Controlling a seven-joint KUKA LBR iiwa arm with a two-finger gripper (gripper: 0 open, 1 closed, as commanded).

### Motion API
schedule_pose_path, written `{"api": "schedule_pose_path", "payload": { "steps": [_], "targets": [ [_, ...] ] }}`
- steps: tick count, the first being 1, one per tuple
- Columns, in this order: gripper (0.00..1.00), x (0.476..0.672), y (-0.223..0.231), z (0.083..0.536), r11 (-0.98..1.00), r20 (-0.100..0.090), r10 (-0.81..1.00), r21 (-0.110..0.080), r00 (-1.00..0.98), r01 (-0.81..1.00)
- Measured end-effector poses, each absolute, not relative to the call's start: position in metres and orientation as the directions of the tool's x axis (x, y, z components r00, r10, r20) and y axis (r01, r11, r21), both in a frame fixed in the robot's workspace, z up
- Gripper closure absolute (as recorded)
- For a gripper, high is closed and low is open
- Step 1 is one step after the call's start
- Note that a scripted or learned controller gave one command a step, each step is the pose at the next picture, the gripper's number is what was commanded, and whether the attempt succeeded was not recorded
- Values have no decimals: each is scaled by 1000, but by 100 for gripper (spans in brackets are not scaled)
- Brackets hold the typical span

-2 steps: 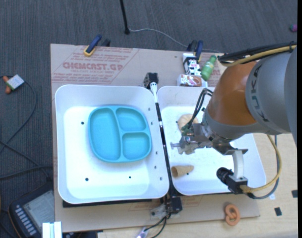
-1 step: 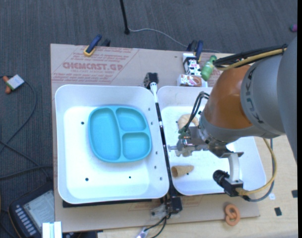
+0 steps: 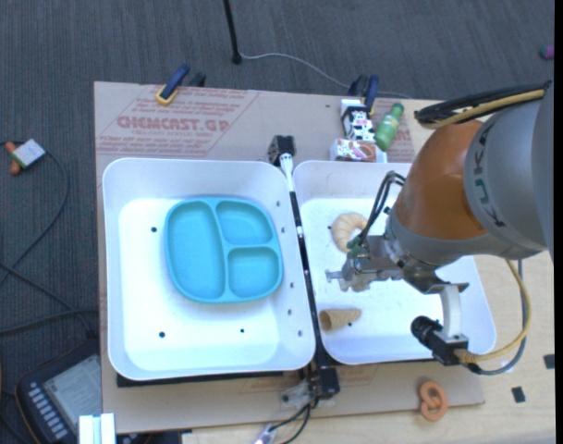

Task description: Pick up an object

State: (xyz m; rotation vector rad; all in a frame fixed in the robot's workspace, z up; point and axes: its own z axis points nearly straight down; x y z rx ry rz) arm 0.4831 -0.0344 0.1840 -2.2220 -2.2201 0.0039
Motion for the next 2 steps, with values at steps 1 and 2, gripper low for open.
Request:
{"api": "schedule_pose_path", "payload": {
  "steps": [1, 2],
  "targets": [
    [100, 511, -40, 184, 1, -1, 1000, -2, -1, 1000],
    [100, 491, 9, 184, 1, 1, 1000, -2, -1, 1000]
  ]
}}
